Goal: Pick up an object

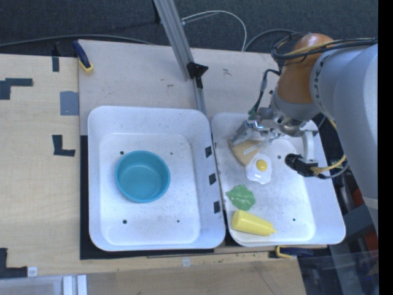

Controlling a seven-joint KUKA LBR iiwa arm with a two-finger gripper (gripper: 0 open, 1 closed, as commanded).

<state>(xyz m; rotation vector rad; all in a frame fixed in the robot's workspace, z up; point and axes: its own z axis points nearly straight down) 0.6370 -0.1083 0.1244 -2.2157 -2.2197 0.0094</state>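
Note:
The right bin [319, 221] holds a tan bread slice [243, 153] at its far left. A white fried egg with a yellow yolk [260, 168] lies just in front of the bread. A green lettuce leaf [241, 196] and a yellow corn-like piece [252, 224] sit nearer the front. My gripper [250, 129] is low over the far end of the bin, right at the bread slice's upper edge. The arm's grey body and orange band [301, 72] hide the bin's far right corner.
A blue bowl [143, 176] sits in the middle of the left bin [104, 226]. A slanted metal pole [175, 29] comes down to the bins' far edge between them. Cables [310, 165] hang from the wrist over the right bin.

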